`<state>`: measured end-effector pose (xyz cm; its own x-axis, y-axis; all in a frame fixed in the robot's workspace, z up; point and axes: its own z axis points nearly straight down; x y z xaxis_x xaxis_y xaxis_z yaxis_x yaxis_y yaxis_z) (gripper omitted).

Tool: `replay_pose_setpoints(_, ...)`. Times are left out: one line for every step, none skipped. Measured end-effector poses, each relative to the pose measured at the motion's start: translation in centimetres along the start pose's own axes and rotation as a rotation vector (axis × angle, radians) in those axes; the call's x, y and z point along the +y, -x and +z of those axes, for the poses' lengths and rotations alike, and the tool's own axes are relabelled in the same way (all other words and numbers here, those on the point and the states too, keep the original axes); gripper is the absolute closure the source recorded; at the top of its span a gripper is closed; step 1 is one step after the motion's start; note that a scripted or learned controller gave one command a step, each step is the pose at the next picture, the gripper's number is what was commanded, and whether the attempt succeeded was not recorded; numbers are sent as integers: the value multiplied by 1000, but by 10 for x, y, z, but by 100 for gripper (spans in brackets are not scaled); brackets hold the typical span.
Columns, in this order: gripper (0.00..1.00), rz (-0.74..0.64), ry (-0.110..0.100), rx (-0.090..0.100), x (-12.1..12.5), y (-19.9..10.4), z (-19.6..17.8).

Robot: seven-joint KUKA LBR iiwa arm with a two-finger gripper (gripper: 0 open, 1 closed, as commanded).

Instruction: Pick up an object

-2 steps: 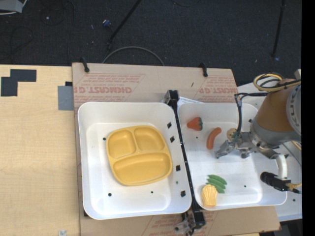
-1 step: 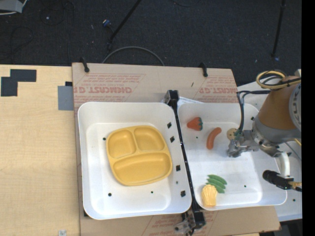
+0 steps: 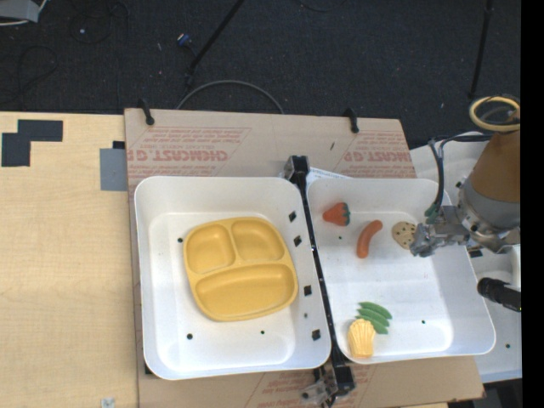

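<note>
Two white bins are set on cardboard over a pale wooden bench; dark carpet lies beyond. The gripper, its opening unclear, is seen beside a cookie in the right bin.

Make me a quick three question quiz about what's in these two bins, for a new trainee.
1. True or false: the yellow divided plate lies in the left bin.
2. Which item lies closest to the end effector? A) corn cob B) round cookie C) strawberry
3. Fill in: the green pea pod touches the ____.

Key:
1. True.
2. B; the cookie sits right beside it in the right bin.
3. Corn cob; both lie near the front edge, apart from the sausage.
</note>
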<state>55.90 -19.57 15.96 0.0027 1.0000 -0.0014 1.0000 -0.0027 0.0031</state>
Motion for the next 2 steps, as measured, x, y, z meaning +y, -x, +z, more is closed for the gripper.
replay_pose_setpoints(100,-5,1,0,-1,3,-63)
replay_pose_setpoints(100,-5,-4,2,-1,3,-71)
